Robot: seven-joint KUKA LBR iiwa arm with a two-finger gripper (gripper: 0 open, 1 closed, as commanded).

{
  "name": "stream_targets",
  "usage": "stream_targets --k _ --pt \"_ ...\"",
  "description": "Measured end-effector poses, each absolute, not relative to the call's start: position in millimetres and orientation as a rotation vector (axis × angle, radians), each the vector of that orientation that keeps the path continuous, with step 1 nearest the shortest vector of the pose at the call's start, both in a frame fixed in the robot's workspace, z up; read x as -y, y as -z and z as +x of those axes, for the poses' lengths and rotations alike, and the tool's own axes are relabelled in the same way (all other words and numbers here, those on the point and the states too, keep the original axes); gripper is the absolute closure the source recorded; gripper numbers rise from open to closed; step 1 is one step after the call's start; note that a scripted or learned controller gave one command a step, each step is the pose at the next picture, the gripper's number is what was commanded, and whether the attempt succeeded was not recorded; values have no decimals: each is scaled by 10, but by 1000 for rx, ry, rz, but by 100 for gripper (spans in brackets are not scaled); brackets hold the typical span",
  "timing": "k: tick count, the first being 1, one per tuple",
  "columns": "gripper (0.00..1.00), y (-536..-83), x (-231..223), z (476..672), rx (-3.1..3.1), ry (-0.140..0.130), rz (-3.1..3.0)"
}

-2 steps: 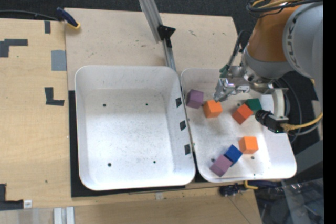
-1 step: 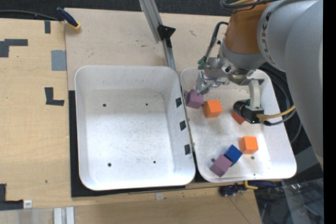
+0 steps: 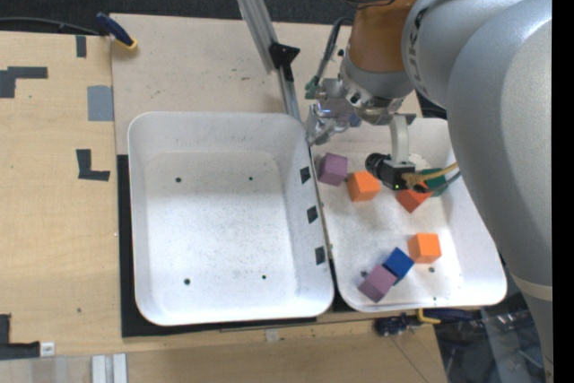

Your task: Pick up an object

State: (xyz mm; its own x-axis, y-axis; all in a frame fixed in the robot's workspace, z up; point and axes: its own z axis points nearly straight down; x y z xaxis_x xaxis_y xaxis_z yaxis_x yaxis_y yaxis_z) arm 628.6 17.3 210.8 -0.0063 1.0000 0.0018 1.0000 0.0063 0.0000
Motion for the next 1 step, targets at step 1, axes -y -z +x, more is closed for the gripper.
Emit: stream_targets --k 1 --pt "100 -2297 -676 6484 2229 4 -2214"
